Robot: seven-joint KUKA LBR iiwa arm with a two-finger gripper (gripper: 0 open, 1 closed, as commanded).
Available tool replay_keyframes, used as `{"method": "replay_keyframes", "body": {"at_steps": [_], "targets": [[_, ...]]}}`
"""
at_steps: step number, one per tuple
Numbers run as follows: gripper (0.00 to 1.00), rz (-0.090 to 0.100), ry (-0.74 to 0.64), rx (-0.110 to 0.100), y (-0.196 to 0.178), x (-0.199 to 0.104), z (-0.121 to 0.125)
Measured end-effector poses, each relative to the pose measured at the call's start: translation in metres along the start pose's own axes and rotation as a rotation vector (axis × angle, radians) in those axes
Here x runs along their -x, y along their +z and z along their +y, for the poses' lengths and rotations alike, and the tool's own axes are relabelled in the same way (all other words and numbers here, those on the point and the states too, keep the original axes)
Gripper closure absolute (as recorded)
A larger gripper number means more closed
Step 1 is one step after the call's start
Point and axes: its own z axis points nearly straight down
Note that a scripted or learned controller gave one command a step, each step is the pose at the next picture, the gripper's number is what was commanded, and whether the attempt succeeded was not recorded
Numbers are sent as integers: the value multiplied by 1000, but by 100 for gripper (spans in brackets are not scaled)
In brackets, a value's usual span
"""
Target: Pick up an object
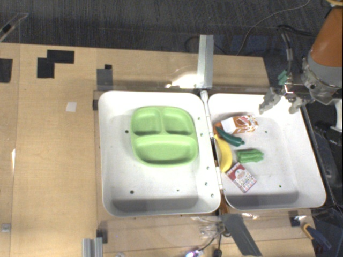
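Note:
The right bin (300,165) holds several small objects bunched near its left wall. A brown and white snack packet (244,124) lies at the back, with a dark green tool-like piece (231,138) just in front of it. A yellow banana (225,154) lies along the wall, a green block (250,156) to its right, and a red and white packet (242,178) nearest the front. My gripper (280,106) hangs over the bin's back right part, fingers (266,105) spread apart and open with nothing between them, to the right of the snack packet.
In the left bin (112,159) lies a green divided plate (163,134). A metal post (206,58) stands behind the wall between the bins. Cables trail across the floor at the back right.

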Motion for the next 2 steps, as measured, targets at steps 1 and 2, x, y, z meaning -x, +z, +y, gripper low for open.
{"method": "replay_keyframes", "body": {"at_steps": [1, 2], "targets": [[0, -1, 156, 2, -81, 5, 14], [0, -1, -109, 1, 19, 15, 76]]}}
